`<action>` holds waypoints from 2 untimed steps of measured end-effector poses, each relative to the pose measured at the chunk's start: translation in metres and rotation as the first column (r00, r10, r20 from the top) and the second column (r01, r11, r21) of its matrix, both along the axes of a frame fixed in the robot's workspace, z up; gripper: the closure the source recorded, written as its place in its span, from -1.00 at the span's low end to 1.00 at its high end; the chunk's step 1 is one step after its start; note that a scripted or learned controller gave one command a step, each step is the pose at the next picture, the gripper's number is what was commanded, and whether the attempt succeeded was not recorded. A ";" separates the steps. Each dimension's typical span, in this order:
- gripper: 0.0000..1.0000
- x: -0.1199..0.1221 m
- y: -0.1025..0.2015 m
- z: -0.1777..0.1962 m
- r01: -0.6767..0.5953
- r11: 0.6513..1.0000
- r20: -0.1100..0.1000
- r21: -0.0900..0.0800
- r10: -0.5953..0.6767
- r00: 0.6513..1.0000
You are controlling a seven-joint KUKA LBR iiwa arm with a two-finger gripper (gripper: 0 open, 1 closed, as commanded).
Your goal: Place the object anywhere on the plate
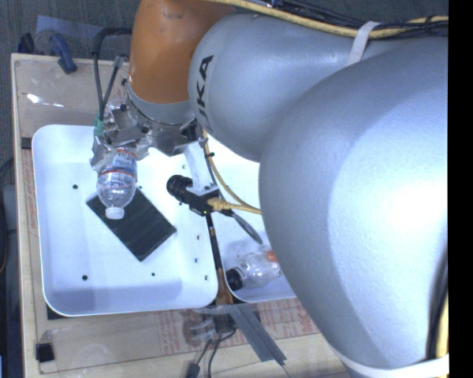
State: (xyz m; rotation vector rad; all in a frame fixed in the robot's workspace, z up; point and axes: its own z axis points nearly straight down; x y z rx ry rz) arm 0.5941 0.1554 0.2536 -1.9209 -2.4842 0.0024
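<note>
Gripper (114, 144) clenched on the clear plastic bottle (117, 181), cap end hanging just over the black plate (132, 222) in the left bin (51, 211). Step in hand looks like the set-down: lower straight, let go once the bottle sits on the plate. Plate's far-left corner is under the cap, so nudge right. Open floor all round; second bottle (252, 270) lies in the right bin, well apart

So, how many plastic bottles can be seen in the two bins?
2. One bottle is in the left bin, at the end effector, its cap over the dark plate. A second bottle lies in the right bin, by the divider. The arm may hide more.
</note>
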 end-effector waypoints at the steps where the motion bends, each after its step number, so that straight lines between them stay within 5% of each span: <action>1: 1.00 0.031 0.020 -0.052 -0.104 0.995 -0.001 -0.001 0.104 0.995; 2: 1.00 0.059 0.027 -0.035 -0.157 0.988 0.002 0.000 0.157 0.988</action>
